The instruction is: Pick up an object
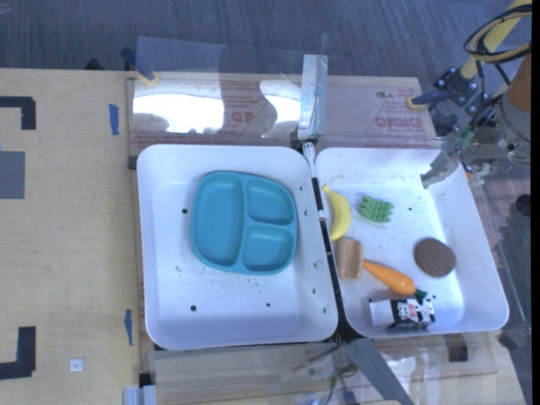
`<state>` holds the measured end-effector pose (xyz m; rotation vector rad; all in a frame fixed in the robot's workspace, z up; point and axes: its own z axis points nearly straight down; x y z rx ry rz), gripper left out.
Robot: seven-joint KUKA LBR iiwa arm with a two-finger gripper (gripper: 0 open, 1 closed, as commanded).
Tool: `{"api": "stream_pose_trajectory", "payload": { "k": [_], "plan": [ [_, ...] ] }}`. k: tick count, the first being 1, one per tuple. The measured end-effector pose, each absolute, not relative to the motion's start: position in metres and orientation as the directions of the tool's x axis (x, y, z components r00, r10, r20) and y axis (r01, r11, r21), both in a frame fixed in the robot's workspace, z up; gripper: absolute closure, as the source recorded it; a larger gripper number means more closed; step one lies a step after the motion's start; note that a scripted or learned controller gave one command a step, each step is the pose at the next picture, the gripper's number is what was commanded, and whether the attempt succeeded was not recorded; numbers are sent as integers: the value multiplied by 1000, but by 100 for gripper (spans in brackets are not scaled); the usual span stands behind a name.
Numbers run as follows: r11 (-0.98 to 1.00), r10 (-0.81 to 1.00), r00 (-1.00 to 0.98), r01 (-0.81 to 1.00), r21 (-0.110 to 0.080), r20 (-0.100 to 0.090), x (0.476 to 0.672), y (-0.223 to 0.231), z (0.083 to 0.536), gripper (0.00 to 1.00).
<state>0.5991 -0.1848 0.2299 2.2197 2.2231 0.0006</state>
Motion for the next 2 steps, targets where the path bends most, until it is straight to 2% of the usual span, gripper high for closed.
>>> {"api": "stream_pose_trajectory", "payload": {
  "k": [1,2],
  "plan": [
    [391,921,-391,920,9,-8,595,-183,326,0],
    [460,888,-460,888,-5,5,601,-128,185,0]
  ]
}}
